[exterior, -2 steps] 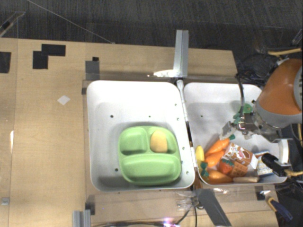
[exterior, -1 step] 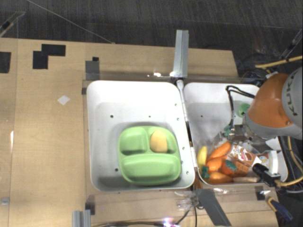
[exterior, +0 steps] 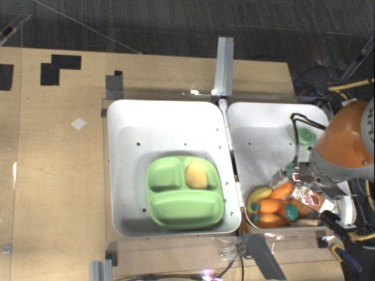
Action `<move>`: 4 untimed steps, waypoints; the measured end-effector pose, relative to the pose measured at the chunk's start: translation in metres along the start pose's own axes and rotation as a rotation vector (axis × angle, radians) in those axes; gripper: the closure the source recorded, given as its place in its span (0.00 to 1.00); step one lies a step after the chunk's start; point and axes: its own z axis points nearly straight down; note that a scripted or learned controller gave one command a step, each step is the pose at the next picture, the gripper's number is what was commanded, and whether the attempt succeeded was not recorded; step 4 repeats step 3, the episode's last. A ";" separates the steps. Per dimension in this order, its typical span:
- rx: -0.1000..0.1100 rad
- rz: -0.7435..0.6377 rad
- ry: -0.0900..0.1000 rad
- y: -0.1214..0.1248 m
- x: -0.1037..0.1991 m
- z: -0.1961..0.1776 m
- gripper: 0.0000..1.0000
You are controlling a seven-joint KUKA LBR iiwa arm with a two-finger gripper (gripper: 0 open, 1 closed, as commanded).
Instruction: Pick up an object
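In the right bin (exterior: 263,133), a heap of toys lies at the front edge: two orange carrots (exterior: 270,206) with teal tops, a yellow piece (exterior: 258,194) and a brown and white packet (exterior: 310,199). My gripper (exterior: 297,175) is low over this heap, right above the upper carrot (exterior: 283,190) and beside the packet. The wrist hides its tips. The arm's orange band (exterior: 345,138) sits over the bin's right side. A small green round thing (exterior: 305,136) lies near the bin's right wall.
The left bin (exterior: 135,127) holds a green divided plate (exterior: 176,209) with a yellow egg-shaped piece (exterior: 197,175) in its upper right compartment. A metal post (exterior: 223,63) stands behind the ridge between the bins. Black cables run beside the wrist.
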 end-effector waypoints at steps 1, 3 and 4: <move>-0.005 -0.190 -0.008 0.002 0.050 -0.001 0.00; 0.019 -0.228 0.004 0.061 0.119 -0.091 1.00; 0.019 -0.228 0.004 0.061 0.119 -0.091 1.00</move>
